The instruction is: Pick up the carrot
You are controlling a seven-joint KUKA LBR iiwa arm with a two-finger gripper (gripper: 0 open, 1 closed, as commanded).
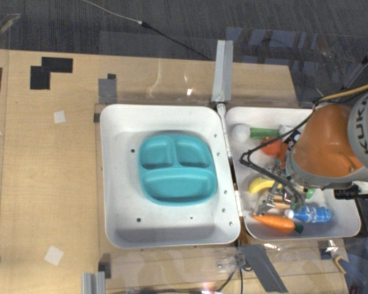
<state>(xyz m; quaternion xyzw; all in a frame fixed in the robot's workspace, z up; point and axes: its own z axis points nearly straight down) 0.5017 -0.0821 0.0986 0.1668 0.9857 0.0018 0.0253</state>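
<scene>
A wooden table (43, 182) is seen from above, bearing two white bins side by side. The left bin (119, 164) holds a teal divided plate (175, 167). The right bin (349, 222) is crowded: the carrot (275, 223) lies along its near edge, touched by a blue bottle (311, 215), with a yellow banana (262, 185) just beyond. The gripper (281, 196) is placed just above the carrot; whether it is open or closed cannot be told. A neighbour could be grabbed instead, or the tapered carrot could slip
</scene>
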